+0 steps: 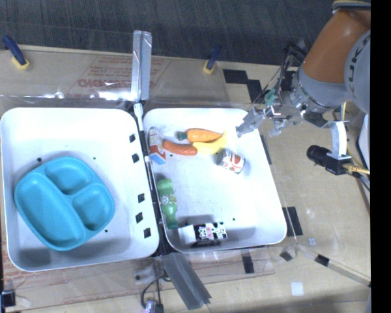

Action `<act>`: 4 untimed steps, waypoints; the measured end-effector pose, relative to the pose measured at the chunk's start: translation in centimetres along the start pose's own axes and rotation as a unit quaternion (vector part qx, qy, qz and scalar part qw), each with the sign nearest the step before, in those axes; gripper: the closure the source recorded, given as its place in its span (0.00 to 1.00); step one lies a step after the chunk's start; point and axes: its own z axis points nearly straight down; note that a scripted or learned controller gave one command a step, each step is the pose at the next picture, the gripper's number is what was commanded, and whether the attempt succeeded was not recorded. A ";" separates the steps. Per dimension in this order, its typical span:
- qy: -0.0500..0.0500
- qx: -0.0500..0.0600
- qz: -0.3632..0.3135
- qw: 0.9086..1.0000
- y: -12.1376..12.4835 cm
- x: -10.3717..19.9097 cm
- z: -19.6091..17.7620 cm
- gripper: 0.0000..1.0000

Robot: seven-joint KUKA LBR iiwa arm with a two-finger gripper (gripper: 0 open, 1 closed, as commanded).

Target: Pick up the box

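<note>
The small dark printed box lies by the near wall of the right white bin, so the metal gripper, far off at the back rim, should drop straight over it.

Tray in left bin; box, bottle, can in rt bin
</note>
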 end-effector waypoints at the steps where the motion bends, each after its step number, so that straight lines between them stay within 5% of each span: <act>1: 0.000 0.001 0.138 0.990 -6.8 -0.2 14.9 0.00; 2: 0.001 -0.001 0.336 0.942 2.3 2.8 17.3 0.00; 3: 0.001 0.003 0.332 0.943 2.3 3.1 16.5 1.00; 4: 0.001 0.005 0.327 0.945 2.3 3.3 15.6 1.00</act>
